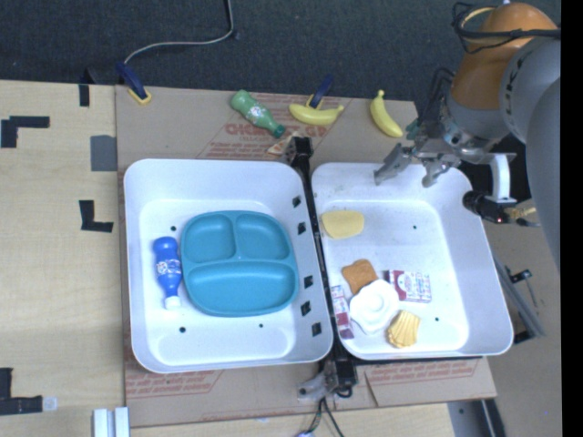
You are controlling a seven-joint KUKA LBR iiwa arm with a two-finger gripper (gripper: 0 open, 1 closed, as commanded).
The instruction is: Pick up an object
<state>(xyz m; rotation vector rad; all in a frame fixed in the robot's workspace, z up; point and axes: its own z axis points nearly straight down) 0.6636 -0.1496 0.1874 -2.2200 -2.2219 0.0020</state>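
A robotics lab: a grey arm (533,71) reaches over a taped worktop (55,244) bearing two white bins (137,189) of toy food, cables trailing.

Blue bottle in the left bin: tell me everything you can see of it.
The blue bottle is small, of glossy plastic by its look, with a blue body, a white label showing a dark mark too small to read, and a white cap. It lies on its side on the floor of the left bin, cap toward the near edge, its long axis running front to back. Its right side lies against the blue tray, possibly touching it. The claw is far off, over the right bin.
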